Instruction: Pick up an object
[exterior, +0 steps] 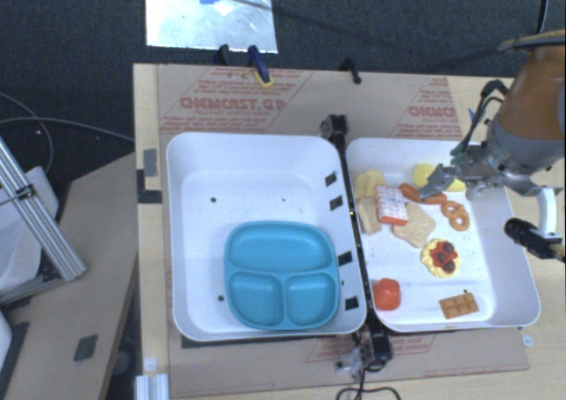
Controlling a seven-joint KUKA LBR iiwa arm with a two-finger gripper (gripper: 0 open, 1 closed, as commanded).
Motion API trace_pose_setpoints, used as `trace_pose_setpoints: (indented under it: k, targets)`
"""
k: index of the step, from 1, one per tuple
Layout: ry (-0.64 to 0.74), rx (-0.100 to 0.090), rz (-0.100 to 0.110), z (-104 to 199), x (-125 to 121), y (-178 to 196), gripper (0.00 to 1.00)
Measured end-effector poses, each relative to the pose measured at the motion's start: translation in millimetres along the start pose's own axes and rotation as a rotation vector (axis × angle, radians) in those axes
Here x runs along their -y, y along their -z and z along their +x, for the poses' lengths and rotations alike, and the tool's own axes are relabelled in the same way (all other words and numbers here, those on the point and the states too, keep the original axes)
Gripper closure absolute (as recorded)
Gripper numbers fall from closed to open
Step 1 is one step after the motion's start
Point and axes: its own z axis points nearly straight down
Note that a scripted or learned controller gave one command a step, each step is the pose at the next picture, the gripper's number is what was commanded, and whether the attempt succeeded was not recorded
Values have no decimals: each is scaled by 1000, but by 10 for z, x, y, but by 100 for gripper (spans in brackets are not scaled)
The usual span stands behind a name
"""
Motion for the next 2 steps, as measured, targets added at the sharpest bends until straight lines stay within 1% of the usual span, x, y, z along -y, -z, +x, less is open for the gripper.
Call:
trace_pose_setpoints:
  k: [1, 2]
  targets:
    - [4, -5, 10, 505, 374, -835, 0]
    - [-3, 7, -12, 603, 474, -993, 0]
